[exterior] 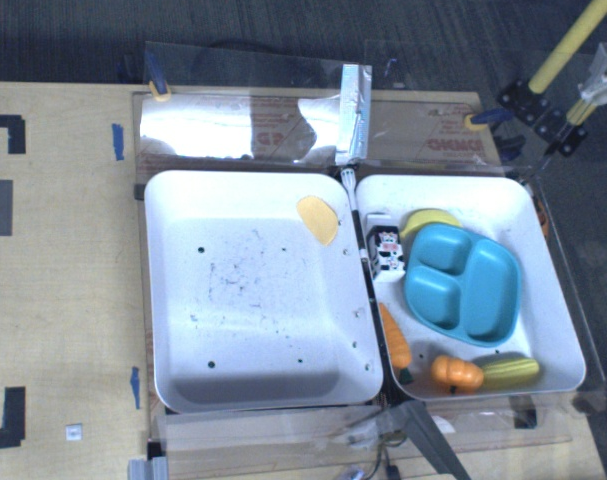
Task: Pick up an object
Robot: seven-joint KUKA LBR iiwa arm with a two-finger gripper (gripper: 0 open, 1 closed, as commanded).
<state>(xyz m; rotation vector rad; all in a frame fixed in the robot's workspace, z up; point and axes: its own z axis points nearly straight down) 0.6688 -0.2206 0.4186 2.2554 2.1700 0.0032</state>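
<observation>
The left bin [155, 278] holds one flat yellow oval piece [319, 218] near its back right corner. In the right bin [561, 298] a blue divided plate [463, 284] lies tilted in the middle. A yellow rounded item [429, 221] peeks out behind the plate. A small white and black toy [385, 249] rests against the left wall. An orange carrot [395, 340] lies along the front left wall. An orange item [456, 372] and a yellow-green oblong item [510, 370] sit side by side at the front.
A clear plastic screen [243, 118] with a metal upright [354, 113] stands behind the bins. At the top right a yellow pole [580, 30] meets black clamps [538, 108]. The wooden bench top [63, 268] lies to the left.
</observation>
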